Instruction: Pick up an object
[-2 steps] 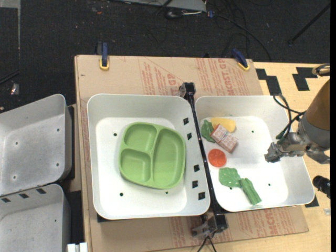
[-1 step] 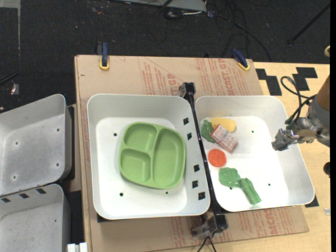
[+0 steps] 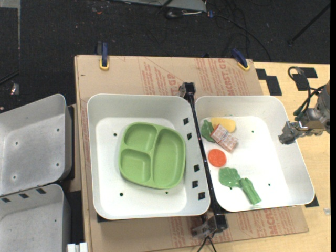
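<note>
Gripper [image 3: 290,134] hovering at right bin [image 3: 294,178] rim, fingers' state impossible to tell. Green toy [image 3: 239,182] lying near front; looking light, stiff, slippery; taking narrow stem seems best.

Arm [image 3: 320,112] cropped; jaws perhaps blurred.

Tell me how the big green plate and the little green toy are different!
The green plate is large, rounded, and split into three sections; the green toy is small, long and knobbly. The plate lies alone in the left bin; the toy shares the right bin with other small items. Both are green.
</note>
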You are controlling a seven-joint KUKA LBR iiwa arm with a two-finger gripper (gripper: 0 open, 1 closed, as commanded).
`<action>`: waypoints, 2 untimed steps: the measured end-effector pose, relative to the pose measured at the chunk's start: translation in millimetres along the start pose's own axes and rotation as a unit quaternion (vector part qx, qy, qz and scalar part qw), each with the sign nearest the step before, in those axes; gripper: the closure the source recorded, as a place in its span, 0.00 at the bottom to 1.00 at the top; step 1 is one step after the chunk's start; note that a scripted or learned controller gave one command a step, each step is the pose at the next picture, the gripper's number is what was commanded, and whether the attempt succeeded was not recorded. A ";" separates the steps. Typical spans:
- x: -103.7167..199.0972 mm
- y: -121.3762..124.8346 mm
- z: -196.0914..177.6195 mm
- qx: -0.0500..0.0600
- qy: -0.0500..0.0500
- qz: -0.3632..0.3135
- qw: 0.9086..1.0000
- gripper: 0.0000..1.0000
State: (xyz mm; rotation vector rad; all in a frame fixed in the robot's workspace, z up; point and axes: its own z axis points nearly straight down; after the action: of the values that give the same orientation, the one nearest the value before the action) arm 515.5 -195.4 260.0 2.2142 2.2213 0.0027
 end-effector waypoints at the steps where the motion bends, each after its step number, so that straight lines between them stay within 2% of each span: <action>1: 63.8 4.0 5.6 0.003 0.002 -0.002 1.000 1.00; 2: 125.5 3.4 2.9 0.003 0.003 -0.003 1.000 1.00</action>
State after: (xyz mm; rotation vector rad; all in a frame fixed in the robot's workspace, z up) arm 518.5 -69.9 256.8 2.2133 2.2329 0.0020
